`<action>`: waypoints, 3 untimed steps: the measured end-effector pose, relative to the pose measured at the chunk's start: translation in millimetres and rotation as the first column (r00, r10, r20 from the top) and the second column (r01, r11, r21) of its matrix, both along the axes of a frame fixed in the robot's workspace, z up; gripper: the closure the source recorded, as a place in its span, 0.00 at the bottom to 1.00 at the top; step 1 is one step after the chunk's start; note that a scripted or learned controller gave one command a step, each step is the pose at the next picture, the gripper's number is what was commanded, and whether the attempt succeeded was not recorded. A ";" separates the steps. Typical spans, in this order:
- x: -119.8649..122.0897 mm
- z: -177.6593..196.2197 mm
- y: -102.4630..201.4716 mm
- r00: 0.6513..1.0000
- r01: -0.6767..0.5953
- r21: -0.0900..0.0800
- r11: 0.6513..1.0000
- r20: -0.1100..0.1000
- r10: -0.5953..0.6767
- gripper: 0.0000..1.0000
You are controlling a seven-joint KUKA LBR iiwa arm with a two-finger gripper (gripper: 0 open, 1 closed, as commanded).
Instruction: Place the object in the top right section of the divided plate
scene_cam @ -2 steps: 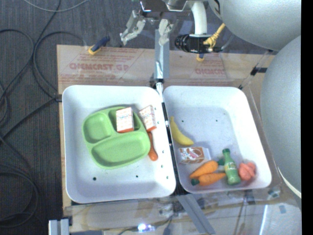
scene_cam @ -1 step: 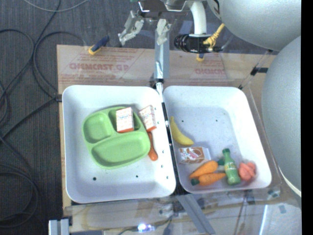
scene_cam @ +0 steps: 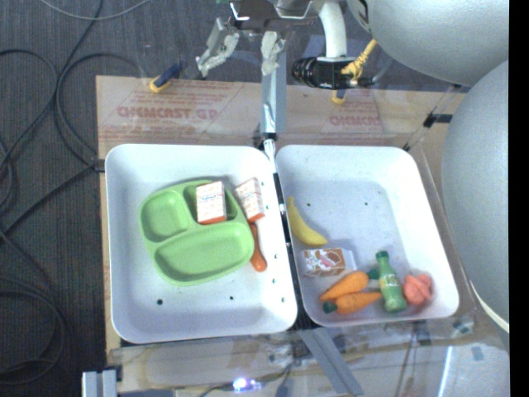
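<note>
A green divided plate [scene_cam: 178, 259] lies in the left white bin [scene_cam: 124, 304]. A small orange-and-white box [scene_cam: 210, 203] sits in the plate's top right section. A second small box [scene_cam: 249, 198] leans on the plate's right rim, beside an orange carrot-like piece [scene_cam: 257, 251] just outside the plate. My gripper [scene_cam: 243, 52] hangs high above the far edge of the bins, near the seam between them. It stands open, with nothing between its fingers.
The right bin [scene_cam: 430, 213] holds a banana [scene_cam: 304, 228], a small packet [scene_cam: 324, 262], two carrots [scene_cam: 351, 293], a green bottle [scene_cam: 389, 283] and a pink piece [scene_cam: 420, 288]. Cables lie on the floor at left. The arm's big grey body fills the upper right.
</note>
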State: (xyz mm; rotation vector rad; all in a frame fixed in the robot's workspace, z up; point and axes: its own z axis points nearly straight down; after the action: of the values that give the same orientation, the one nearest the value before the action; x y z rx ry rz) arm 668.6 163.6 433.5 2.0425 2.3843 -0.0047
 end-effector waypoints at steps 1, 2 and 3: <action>0.0 -0.1 0.2 1.000 0.000 0.000 1.000 0.000 0.000 0.00; -0.7 -61.1 19.5 1.000 -0.030 0.000 1.000 -0.001 0.030 0.00; -30.3 -69.1 14.2 0.966 -0.258 0.002 0.966 -0.001 0.258 0.00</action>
State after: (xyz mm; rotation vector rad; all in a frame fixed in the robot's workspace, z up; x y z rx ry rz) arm 638.2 177.8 364.5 1.7159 2.6316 -0.0039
